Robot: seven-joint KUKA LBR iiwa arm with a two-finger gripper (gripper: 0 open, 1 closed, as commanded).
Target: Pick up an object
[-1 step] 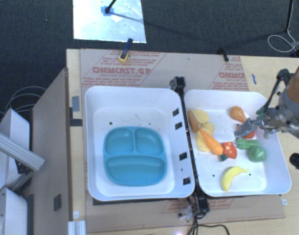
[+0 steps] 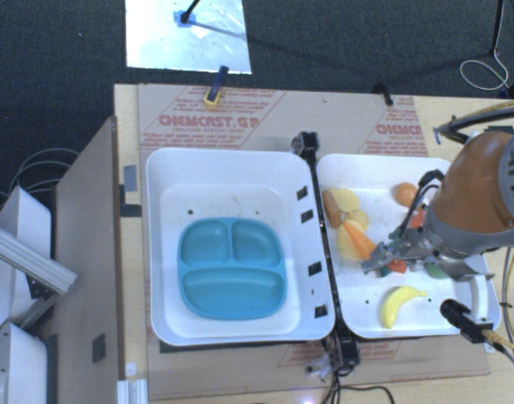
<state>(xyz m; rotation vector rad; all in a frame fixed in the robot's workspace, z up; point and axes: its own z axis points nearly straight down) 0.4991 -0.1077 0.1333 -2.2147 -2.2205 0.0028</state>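
The right bin holds toy foods: a yellow banana near the front, an orange carrot piece, a pale yellow potato-like piece, an orange fruit at the back, and small red and green pieces beside the arm. My gripper is low in the bin's middle, just right of the carrot piece and behind the banana. The grey wrist covers its fingers.
The left bin bears a teal divided tray. A black clamp bar runs between the bins. The arm's orange band hangs over the right bin's right side. Cables lie at the bench's right edge.
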